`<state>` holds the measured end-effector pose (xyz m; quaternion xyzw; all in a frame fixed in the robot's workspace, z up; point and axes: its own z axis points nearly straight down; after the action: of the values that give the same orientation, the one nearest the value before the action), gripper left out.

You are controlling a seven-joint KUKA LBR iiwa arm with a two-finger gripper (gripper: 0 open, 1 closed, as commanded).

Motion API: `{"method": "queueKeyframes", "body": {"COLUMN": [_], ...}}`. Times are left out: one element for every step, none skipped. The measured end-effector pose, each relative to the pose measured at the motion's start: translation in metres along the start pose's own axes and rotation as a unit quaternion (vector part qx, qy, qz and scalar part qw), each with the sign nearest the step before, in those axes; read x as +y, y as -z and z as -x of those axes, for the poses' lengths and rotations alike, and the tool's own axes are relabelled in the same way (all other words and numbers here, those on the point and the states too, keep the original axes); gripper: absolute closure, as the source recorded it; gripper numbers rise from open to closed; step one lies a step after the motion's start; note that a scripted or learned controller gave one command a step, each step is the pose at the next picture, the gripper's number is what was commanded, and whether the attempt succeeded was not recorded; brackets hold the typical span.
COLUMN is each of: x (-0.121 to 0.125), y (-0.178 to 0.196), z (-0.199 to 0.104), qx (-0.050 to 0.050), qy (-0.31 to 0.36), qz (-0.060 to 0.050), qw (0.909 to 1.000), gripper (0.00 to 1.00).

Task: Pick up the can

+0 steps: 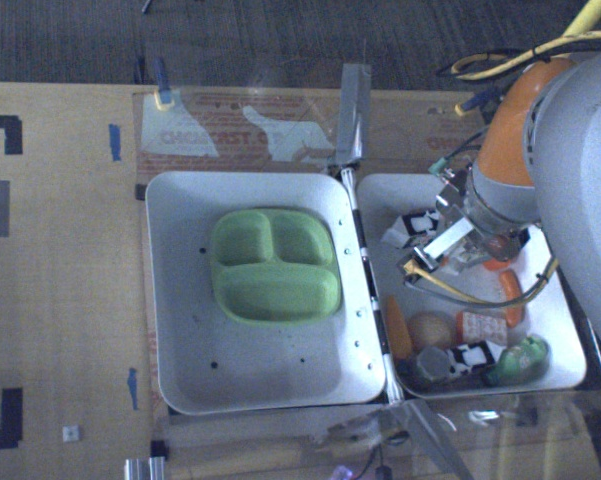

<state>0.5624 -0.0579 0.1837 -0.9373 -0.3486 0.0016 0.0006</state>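
In the right bin point(380, 203), a small can point(479, 326) with a red and white label lies on its side towards the near end. The arm reaches in from the right with its orange-banded wrist over the bin's middle. My gripper point(472, 256) hangs below that wrist, above the bin floor and a short way beyond the can, apart from it. Nothing shows between the gripper and the can.
Around the can lie an orange carrot point(396, 326), a tan rounded thing point(432, 328), a dark grey round thing point(432, 364), a green toy point(521, 360) and an orange piece point(511, 290). The left bin point(170, 268) holds a green divided plate point(276, 266).
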Motion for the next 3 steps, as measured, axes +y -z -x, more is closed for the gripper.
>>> {"method": "queueKeyframes", "body": {"x": [0.000, 0.072, 0.104], "y": [0.000, -0.039, -0.073], "z": [0.000, -0.018, 0.001], "qx": [0.000, 0.000, 0.012], "qy": [0.000, -0.054, -0.103], "qz": [-0.001, -0.001, 0.010], "qw": [1.0000, 0.9985, 0.9946], "gripper": [0.00, 0.00, 0.00]}}
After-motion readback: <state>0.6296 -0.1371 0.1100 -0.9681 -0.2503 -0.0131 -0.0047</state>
